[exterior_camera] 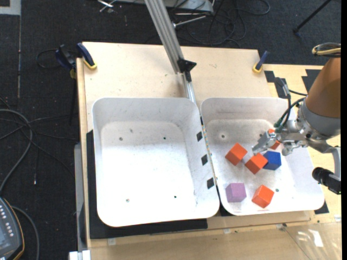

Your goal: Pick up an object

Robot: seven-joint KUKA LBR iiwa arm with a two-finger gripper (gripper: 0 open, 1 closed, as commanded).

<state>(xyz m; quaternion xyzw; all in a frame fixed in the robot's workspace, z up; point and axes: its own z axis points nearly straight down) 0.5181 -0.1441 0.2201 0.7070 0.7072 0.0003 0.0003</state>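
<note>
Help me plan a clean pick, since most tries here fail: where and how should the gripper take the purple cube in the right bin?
Grip the purple cube across two opposite flat side faces, coming straight down from above. It sits flat on the right bin floor with open space around it; the nearest orange cube stands apart to its right, so fingers should fit on either side.

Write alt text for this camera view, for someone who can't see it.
A grey robot arm reaches in from the right, its gripper low over the right white bin, beside a cluster of orange and blue blocks. A purple block and another orange block lie nearer the bin's front. The left white bin sits alongside.
</note>
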